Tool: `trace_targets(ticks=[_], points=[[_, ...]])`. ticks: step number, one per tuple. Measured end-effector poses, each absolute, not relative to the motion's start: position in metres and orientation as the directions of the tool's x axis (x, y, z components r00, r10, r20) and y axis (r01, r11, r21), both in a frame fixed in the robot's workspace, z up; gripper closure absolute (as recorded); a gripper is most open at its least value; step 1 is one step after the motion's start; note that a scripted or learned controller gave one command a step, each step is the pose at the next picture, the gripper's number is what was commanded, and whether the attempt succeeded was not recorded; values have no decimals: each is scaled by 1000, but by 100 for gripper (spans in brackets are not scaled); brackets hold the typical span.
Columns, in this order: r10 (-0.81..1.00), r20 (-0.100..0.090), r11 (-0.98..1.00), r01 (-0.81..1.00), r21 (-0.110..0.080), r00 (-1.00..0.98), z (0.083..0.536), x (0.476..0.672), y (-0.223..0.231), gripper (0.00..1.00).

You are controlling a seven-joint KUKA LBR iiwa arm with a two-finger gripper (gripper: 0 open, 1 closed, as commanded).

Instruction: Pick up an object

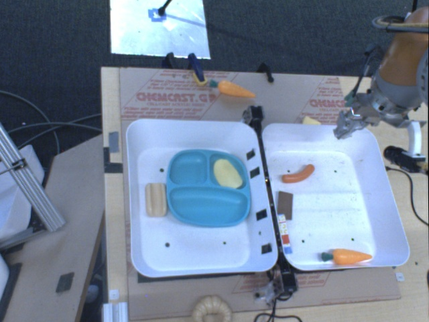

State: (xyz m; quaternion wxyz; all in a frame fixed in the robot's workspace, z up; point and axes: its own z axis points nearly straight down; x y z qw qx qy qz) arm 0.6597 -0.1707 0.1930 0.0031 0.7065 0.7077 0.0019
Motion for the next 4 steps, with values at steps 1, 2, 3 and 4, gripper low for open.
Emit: trace_targets(ticks=[1,2,3,4], points=[[1000,-1,5,1000,6,-5,227,661,-171,100],[1000,1,8,1000,1,-8,232,641,-132,100],[1000,1,9,1000,2,-9,241,619,-82,100],[1000,1,8,1000,-1,-8,225,594,-33,100]])
